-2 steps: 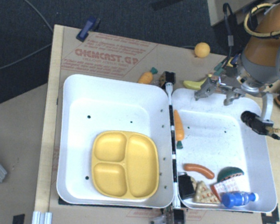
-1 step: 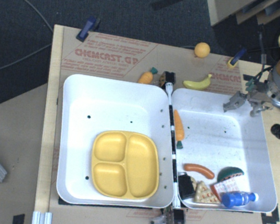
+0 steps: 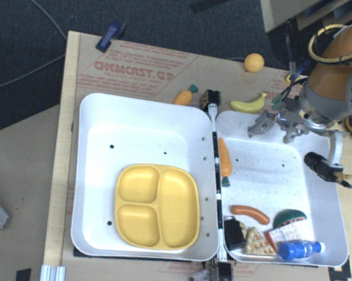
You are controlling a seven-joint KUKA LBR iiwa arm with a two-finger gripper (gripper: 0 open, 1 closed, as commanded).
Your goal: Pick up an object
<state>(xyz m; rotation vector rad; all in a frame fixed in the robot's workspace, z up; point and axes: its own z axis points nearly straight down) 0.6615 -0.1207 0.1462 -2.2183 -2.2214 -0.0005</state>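
Two bins point(image 3: 93, 117), end effector point(image 3: 275, 126) at right bin's far rim

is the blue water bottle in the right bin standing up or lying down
Lying down: the bottle rests on its side along the right bin's floor.

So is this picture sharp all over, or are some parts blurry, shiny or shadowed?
Camera view: mostly sharp and evenly lit; the yellow three-compartment plastic plate shows crisp ridges and soft sheen, no harsh glare. The white bins look bright but keep detail. Shadows are faint. The grey arm's two-finger gripper is slightly soft, and the small items near the blue plastic bottle are hard to resolve.
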